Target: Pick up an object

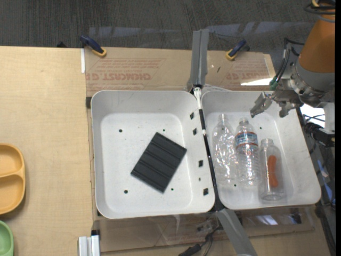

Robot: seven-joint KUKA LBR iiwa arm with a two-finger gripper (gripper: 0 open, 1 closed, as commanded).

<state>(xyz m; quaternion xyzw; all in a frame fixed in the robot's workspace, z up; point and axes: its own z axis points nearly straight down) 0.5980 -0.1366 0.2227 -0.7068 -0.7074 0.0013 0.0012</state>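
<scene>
In the right bin (298,143), three clear plastic pieces lie side by side, running top to bottom in the frame. The middle one is a water bottle (246,151) with a white cap and a blue-and-white label; the print on it is too small to read. To its left sits a crumpled clear bottle (225,153), so transparent against the white floor that its outline is hard to trace. To the right lies a clear tube-like container (271,169) with something orange-red inside; what that is, I cannot tell.

Above them, at the upper right of that bin, the gripper (273,104) hangs over the far rim, its fingers spread slightly apart with nothing between them. The arm's orange band (319,44) is cut off by the frame's right edge.

Over in the left bin (106,159), a flat black ribbed panel (159,161) lies tilted on its own near the middle.

Behind the bins, a cardboard sheet (176,71) carries red lettering, upside down and mirrored from here, so it does not read cleanly. Two blue-and-yellow clamps (94,46) pin its far edge. A pale wooden bench (40,105) fills the left, with an orange divided tray (10,177) cut off at the left edge and a green item (4,239) clipped at the lower left corner. Dark carpet (160,7) runs across the top.
</scene>
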